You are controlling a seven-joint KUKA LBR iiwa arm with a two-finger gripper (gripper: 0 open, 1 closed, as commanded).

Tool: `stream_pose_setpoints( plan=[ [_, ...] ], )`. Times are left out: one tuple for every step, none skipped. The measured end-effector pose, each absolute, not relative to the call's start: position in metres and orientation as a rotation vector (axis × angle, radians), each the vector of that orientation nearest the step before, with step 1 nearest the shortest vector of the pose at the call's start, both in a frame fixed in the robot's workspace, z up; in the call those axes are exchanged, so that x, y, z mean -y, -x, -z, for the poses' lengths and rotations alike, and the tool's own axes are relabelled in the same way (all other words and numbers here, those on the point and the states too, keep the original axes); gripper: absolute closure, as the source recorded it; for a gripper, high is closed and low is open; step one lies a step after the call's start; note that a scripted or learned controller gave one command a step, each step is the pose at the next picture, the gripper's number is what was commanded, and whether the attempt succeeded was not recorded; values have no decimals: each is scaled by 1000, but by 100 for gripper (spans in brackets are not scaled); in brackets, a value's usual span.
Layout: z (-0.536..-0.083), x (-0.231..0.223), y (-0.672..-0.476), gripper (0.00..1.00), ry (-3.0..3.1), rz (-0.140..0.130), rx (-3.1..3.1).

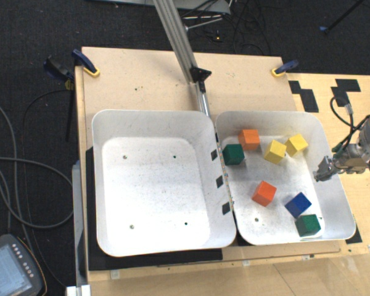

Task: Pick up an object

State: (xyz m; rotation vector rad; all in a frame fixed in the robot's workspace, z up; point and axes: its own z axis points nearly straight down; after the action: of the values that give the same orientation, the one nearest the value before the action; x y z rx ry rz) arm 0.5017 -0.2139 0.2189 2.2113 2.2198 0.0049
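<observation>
Blocks all sit in the right bin [333, 184]; nothing is picked yet.
Tool [324, 170] sits at that bin's right rim, above the wall; can't tell if it's wide or narrow. Nearest targets: blue block [298, 203] and the green block [308, 225] just beside it, so that pair is tight. You'd do better with the orange block [264, 193], which has free floor all round. Come straight down, align with its faces, and avoid the yellow blocks [275, 151] near each other.
</observation>
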Motion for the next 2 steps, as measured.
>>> stream_pose_setpoints(
  plan=[
    [-265, 214, -504, 100, -2212, -4, -2220],
    [-266, 165, -511, 100, -2213, -3, -2229]
  ],
)
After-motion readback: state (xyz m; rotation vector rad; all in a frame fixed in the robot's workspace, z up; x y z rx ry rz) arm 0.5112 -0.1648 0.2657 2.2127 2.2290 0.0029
